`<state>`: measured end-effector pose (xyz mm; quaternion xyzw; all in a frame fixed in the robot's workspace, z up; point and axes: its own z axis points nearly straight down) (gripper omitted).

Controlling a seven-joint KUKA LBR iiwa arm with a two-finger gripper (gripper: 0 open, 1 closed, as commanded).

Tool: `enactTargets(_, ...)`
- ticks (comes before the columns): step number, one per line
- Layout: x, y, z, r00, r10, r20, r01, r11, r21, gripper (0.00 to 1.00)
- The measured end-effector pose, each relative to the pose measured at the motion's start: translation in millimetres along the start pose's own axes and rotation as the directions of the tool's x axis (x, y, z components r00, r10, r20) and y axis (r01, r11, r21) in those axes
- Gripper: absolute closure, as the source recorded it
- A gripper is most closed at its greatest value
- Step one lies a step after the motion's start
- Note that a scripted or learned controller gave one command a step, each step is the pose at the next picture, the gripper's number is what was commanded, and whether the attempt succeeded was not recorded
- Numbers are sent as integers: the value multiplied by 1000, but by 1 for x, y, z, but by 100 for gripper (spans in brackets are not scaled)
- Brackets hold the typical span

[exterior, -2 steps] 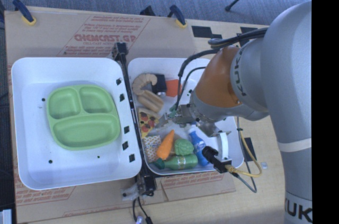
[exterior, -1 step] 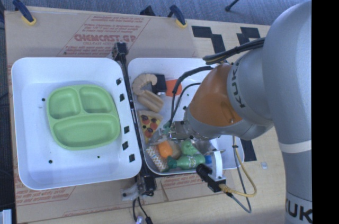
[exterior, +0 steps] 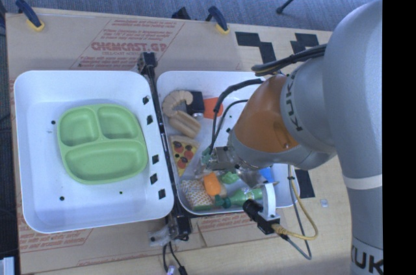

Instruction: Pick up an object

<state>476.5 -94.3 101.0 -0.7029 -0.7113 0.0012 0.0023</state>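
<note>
From my seat I see the arm (exterior: 338, 111) reaching in from the right, its orange band (exterior: 260, 124) over the right bin (exterior: 195, 80). The jaws hang low over that bin's near end, among the clutter — whether they are spread or pressed together I cannot tell. Right there lie an orange piece (exterior: 212, 184) and a green bottle (exterior: 244, 197). Farther off in the same bin sit a croissant (exterior: 179, 100) and a pizza slice (exterior: 184, 151). The left bin (exterior: 32, 137) holds a green divided plate (exterior: 102, 143).
</note>
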Motion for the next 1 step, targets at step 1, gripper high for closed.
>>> enactTargets(1,31,0,-99,1000,5,0,-5,1000,-3,100)
